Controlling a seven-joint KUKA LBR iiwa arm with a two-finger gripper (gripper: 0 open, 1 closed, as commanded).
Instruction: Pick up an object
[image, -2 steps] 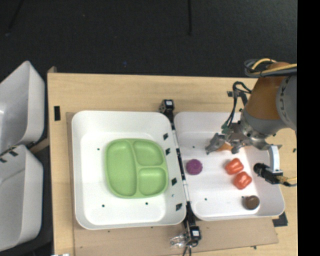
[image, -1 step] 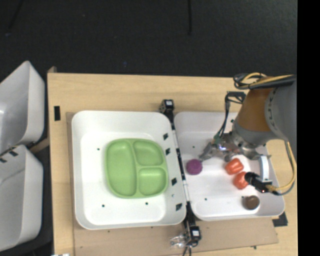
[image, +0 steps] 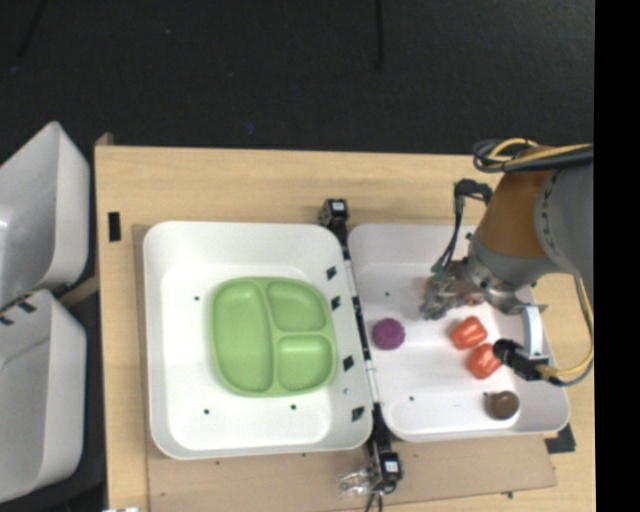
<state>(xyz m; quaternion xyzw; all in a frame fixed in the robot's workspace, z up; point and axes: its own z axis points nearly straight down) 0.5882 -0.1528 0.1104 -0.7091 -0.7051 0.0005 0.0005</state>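
we see the arm (image: 560, 215) as a thick grey cylinder with a broad orange band (image: 508, 218) wrapped around it above the wrist. yellow and dark cables (image: 520, 152) loop over the top of the orange band, and a thin dark cable runs down beside it. below the band, the claw (image: 440, 298) is a small metallic cluster, too blurred for detail.

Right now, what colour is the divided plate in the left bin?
Light green. The divided plate shows plainly in the camera view, lying in the left bin.
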